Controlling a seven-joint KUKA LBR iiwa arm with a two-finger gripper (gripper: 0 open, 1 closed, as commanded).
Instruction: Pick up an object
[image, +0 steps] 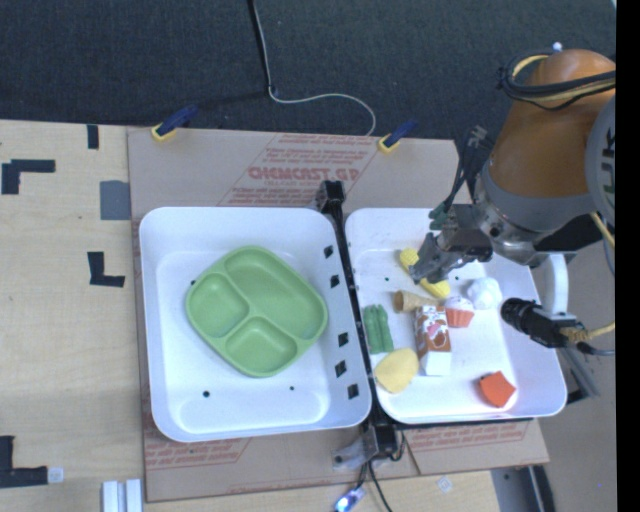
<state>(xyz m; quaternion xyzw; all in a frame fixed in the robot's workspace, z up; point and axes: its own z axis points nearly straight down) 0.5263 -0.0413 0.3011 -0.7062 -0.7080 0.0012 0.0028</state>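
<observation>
Right bin, centre-right of frame: a cluster of small toy foods. Left bin holds a green divided plate, not part of this step.

Gripper sits low over the upper middle of the right bin, right above a yellow piece that pokes out on either side of the dark fingers. How far the pincer stands apart cannot be told from this slant; the tips merge with the yellow piece and shadow. No firm evidence it has hold of anything, so treat the grasp as unconfirmed.

Nearby items, all close together: a brown cone-like piece just below the yellow one; a red-and-white cupcake shape and a white lump to the right; a brown-and-white carton lower down; green pod by the divider; yellow lemon shape lower left; orange block alone at lower right.

Judgement on doing the step well: the yellow piece looks the likely target. Fingers should straddle its narrow width, not its length, and close fully before any lift. Lift straight up, slowly, to avoid dragging the cone or cupcake. If the grip proves empty, the isolated orange block seems an easier candidate.
</observation>
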